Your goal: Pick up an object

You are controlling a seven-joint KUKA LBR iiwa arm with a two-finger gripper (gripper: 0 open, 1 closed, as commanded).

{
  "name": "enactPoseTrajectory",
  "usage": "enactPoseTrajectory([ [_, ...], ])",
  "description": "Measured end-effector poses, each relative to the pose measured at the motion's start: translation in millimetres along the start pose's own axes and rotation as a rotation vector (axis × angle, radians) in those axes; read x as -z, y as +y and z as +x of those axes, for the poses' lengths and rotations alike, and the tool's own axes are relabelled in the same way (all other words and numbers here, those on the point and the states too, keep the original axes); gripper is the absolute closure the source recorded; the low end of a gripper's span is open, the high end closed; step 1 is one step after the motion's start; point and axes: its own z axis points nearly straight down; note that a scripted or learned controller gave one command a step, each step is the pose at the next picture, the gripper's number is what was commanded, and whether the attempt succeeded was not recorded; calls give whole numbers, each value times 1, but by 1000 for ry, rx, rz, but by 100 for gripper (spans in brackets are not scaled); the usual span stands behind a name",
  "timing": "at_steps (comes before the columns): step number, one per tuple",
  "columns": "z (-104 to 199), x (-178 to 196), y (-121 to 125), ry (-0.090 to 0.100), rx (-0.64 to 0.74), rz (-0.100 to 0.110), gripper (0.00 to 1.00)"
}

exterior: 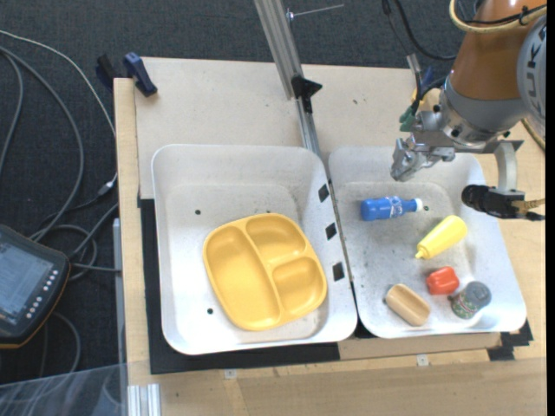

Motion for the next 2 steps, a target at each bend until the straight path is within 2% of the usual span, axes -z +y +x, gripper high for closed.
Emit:
enactPoseTrajectory([
  [2, 118, 6, 16, -1, 1, -4, 100],
])
